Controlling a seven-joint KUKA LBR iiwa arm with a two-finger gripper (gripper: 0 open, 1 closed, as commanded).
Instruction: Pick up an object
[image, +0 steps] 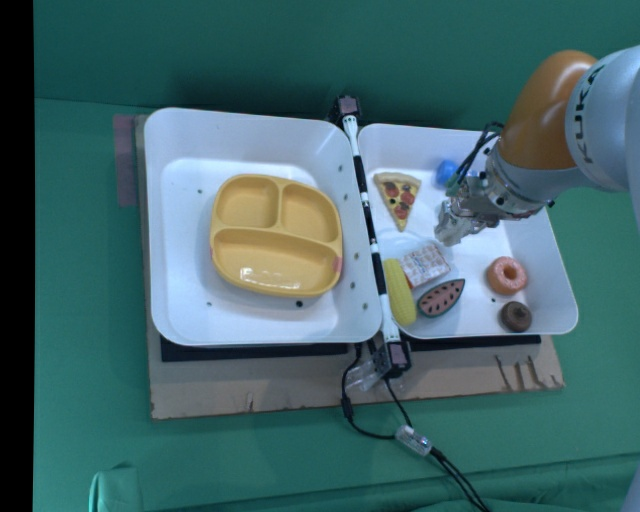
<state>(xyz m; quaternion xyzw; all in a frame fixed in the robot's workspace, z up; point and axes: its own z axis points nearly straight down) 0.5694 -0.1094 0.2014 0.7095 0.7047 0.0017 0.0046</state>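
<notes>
**Arm hovers over the right bin, toy food spread below**

Green all round here: green cloth (90, 300) covers the bench and runs up behind as a backdrop. On it lies a brown cardboard sheet (250, 385), and on that the two white bins sit side by side, with a black-and-white striped bar (368, 225) along the seam between them. A black cable (400, 425) trails off the near end of that bar towards the bottom edge.

Left bin (180, 140): a yellow divided plate (277, 235), three compartments, lying flat.

Right bin (545, 260): a pizza slice (398, 197) near the bar, a small printed packet (425, 263) below it, a corn cob (400, 290) lying against the bar, a watermelon slice (441, 298) just beside the corn, an orange-pink donut (506, 274) and a chocolate donut (516, 316) towards the near right corner.

The gripper (452, 228) hangs over the middle of this bin, just above and right of the packet. Nothing can be seen between its fingers, and whether they are spread or closed is impossible to tell from this angle.

A blue object (445, 171) peeks out beside the wrist, mostly hidden. The arm (580, 110) is cut off at the right edge.
</notes>
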